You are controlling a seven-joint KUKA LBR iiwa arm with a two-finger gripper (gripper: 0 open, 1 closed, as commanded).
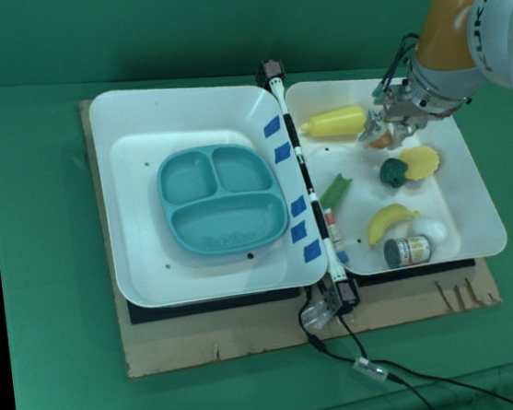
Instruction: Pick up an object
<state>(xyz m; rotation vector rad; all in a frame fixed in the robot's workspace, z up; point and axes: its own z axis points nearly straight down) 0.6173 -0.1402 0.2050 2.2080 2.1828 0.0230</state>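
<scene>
My gripper (385, 130) hangs low over the back of the right bin (475, 210). A small orange object (380, 142) lies right under its tip, partly covered by it. To its left lies a long yellow vegetable (333, 123). Just in front of the gripper sit a green broccoli piece (393, 171) and a flat yellow piece (421, 161). Nearer the front lie a yellow banana (390, 222), a white egg (430, 230) and a small can (407, 250) on its side. A green pod (334, 190) lies by the divider.
The left bin (141, 251) bears a teal three-compartment plate (223, 199). A rail with blue tape marks (302, 180) runs between the bins. Cables (389, 378) trail off the bench front. The arm (470, 15) comes in from the upper right.
</scene>
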